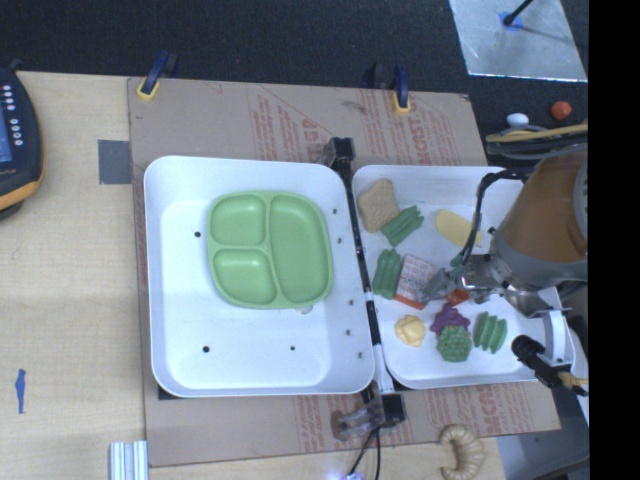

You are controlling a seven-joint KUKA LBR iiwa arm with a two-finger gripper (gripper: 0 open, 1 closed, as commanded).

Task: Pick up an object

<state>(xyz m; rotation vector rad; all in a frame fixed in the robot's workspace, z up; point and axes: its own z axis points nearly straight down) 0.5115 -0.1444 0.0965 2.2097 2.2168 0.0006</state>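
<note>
The right bin (430,373) holds several toy foods. A brown bread slice (377,205), a green bean pod (402,225) and a pale yellow piece (453,228) lie at the back. A green ridged piece (387,270) and a red and white packet (413,274) sit mid-left. Toward the front are a yellow piece (410,329), purple grapes (449,318), a broccoli piece (454,344) and a green ridged piece (489,332). My gripper (443,286) is low in the bin's middle, beside the packet and just above the grapes. A small red thing (458,295) shows right by it.
The left bin (180,358) holds a green divided plate (270,248). The grey arm with its orange band (545,218) covers the right bin's right side. A black divider with clamps (355,248) runs between the bins. A tan curled object (462,450) lies on the bench in front.
</note>
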